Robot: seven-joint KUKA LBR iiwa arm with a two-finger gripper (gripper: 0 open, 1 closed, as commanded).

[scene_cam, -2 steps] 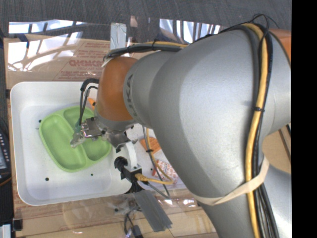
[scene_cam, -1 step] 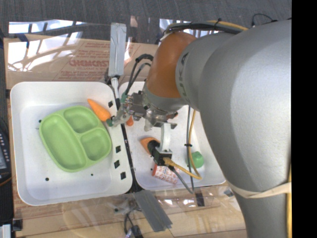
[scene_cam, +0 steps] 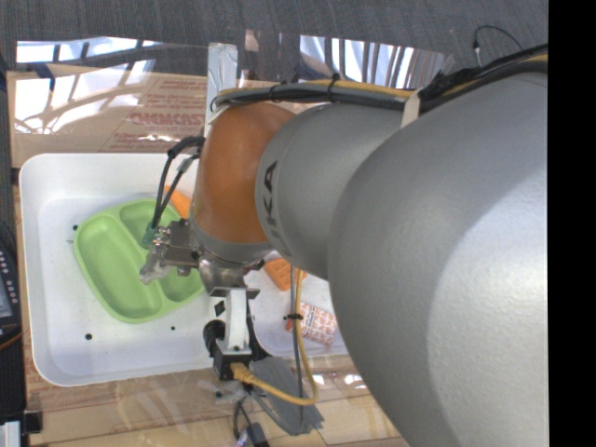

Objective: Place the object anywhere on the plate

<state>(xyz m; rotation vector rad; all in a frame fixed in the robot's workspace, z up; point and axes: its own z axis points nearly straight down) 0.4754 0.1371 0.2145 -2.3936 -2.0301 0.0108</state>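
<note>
Gripper hangs over the right-hand part of the green plate; whether it is open or shut on anything cannot be told. Judged from this, the placing step is in hand; next calls for a release above the plate. The plate lies in the white bin. Right of the plate sit an orange object and a patterned packet.
</note>
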